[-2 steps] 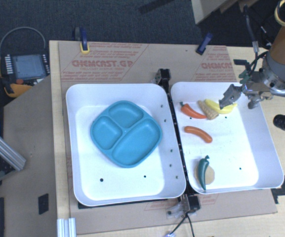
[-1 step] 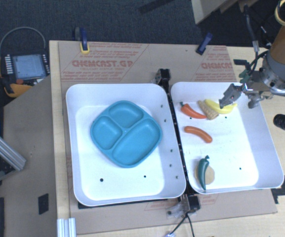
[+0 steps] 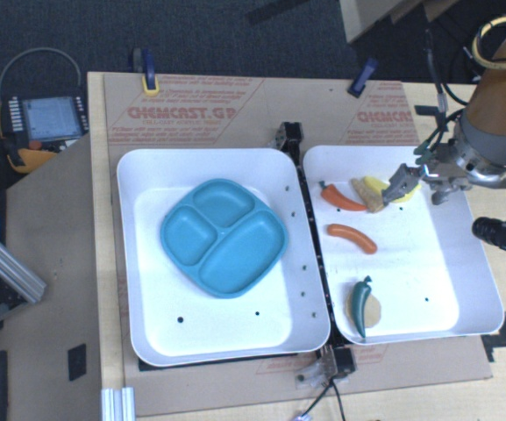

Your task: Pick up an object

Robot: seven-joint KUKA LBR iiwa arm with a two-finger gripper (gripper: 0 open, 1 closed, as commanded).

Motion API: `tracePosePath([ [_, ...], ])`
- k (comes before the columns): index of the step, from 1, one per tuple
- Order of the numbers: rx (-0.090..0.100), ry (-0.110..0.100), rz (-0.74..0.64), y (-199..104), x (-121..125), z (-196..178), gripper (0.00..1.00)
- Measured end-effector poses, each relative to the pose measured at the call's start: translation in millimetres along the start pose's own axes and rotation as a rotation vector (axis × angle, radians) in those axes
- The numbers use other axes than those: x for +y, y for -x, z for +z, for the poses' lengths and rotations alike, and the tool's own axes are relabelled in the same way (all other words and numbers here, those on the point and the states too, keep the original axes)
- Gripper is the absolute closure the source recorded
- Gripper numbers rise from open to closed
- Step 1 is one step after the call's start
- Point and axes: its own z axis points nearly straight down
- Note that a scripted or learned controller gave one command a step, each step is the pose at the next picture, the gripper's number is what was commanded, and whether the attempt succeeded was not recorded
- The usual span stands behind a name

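Your gripper (image 3: 403,184) hangs over the back of the right bin (image 3: 463,261), its fingers spread a little and pinching nothing, tips just beside the yellow toy (image 3: 374,185) and the tan piece (image 3: 372,200) touching it. An orange-red pepper (image 3: 343,200) lies just left of those, a sausage (image 3: 351,238) nearer the middle, and a teal pepper (image 3: 359,298) on a tan disc toward the front. In the left bin (image 3: 147,235) you have a blue divided plate (image 3: 224,236).
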Motion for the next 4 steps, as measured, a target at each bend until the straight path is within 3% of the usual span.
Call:
tracePosePath([
  [2, 0.002, -0.005, 0.000, -11.0, 0.9, 88.5, 0.00],
  [3, 0.000, 0.002, 0.000, -10.4, 2.5, 74.8, 1.00],
  [4, -0.002, 0.009, -0.003, -17.6, 6.5, 13.7, 1.00],
])
